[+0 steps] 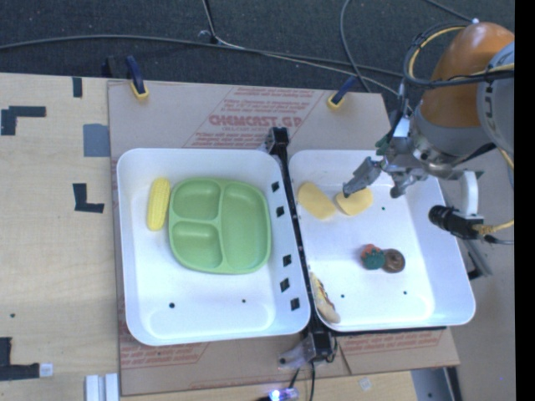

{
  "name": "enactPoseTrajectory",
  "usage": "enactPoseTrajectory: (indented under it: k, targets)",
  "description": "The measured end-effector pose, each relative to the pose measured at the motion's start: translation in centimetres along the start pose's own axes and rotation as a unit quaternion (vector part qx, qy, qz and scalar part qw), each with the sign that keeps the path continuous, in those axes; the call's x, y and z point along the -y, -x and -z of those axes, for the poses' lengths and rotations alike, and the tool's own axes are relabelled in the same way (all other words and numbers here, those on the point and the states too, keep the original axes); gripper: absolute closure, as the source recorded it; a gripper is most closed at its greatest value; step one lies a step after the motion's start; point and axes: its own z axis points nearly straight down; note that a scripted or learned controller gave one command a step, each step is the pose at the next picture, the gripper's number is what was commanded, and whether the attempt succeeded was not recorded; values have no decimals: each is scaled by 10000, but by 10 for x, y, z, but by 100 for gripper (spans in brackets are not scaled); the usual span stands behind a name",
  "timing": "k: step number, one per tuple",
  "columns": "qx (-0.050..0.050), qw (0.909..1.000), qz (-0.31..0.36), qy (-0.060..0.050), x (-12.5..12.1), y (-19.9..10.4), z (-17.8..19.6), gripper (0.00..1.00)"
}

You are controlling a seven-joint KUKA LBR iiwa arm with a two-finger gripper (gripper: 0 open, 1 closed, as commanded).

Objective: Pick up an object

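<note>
In the right bin (435, 261), two pale yellow pieces lie at the far left: a larger one (315, 200) and a smaller one (356, 203). My gripper (380, 184) hangs over the bin's far side, just right of and above the smaller piece. It is open, and one fingertip (361, 180) is close to that piece. Between the fingers I see only white bin floor. A small green, red and brown item (383, 259) lies mid-bin, and a tan item (324, 300) rests at the front left corner.
The left bin (134, 282) bears a green divided plate (220, 225) and a yellow corn cob (157, 204) beside it. A black divider (288, 224) runs between the bins. Cables arc over the arm at the upper right.
</note>
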Motion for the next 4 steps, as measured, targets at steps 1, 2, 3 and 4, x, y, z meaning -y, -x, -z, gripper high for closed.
enactPoseTrajectory:
  k: [1,2,3,4]
  targets:
    - [8,10000,16,64,-3,0,7,0]
    - [11,10000,18,41,-12,-5,-47,0]
    - [11,10000,11,34,-11,-1,-111,0]
    - [17,10000,17,69,-11,-2,-137,0]
